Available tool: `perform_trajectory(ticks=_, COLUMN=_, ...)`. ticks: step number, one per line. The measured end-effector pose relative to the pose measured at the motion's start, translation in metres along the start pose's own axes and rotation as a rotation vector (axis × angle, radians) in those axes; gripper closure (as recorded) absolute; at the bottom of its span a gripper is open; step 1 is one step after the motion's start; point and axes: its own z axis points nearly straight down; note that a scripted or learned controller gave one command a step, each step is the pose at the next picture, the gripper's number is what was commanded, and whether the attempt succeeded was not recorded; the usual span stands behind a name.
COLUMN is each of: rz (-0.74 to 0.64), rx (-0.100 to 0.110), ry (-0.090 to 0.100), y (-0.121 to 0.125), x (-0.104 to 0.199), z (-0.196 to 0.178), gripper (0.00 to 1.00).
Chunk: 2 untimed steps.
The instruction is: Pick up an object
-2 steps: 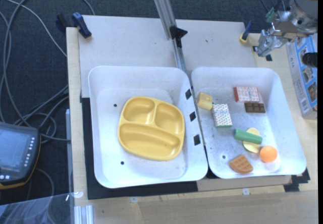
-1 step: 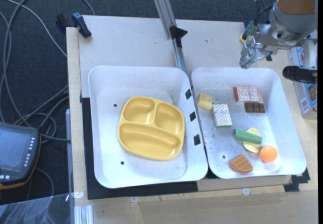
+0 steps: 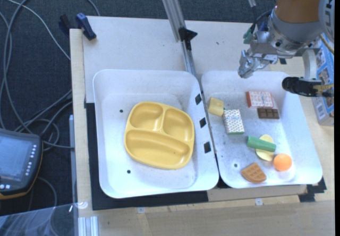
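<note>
The grey two-finger gripper (image 3: pixel 246 69) is seen at the far rim of the right-hand shallow white bin (image 3: pixel 308 139), hung over its upper left corner, fingertips pointed down and slightly toward the view's left. Nothing is seen between the fingertips; whether they stand open or closed cannot be told at this angle, as they merge into one dark tip. No single object is named by the task, so the candidates are noted by nearness. The pale yellow foam block (image 3: pixel 215 107) lies closest, below and a little left of the fingertips, near the bin's left wall; it is roughly square, with no marked long axis. The patterned white-and-green rectangular box (image 3: pixel 233 121) lies just beyond it, long axis running near to far, slightly tilted. The red-patterned flat box (image 3: pixel 260 99) is found below and right of the fingertips, long axis across the view, with the brown chocolate-bar piece (image 3: pixel 268 113) touching or just beside its near edge. Well apart, toward the near end, lie the green stick (image 3: pixel 261 143) across a yellow slice, an orange ball (image 3: pixel 282 162) and a brown waffle-like piece (image 3: pixel 253 173). A yellow divided plastic tray (image 3: pixel 159 135) rests in the left-hand white bin (image 3: pixel 106 123). Judged: a descent toward the view's lower edge is called for; the foam block's closeness to the wall may hinder finger clearance.
</note>
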Motion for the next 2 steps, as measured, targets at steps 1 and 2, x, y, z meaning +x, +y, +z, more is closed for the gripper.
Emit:
perform_trajectory(ticks=1, rz=0.000, rx=0.000, ry=0.000, y=-0.019, x=0.047, z=0.000, gripper=1.00)
perform_trajectory(ticks=2, rz=-0.001, rx=0.001, ry=0.000, y=-0.036, x=0.100, z=0.004, gripper=1.00)
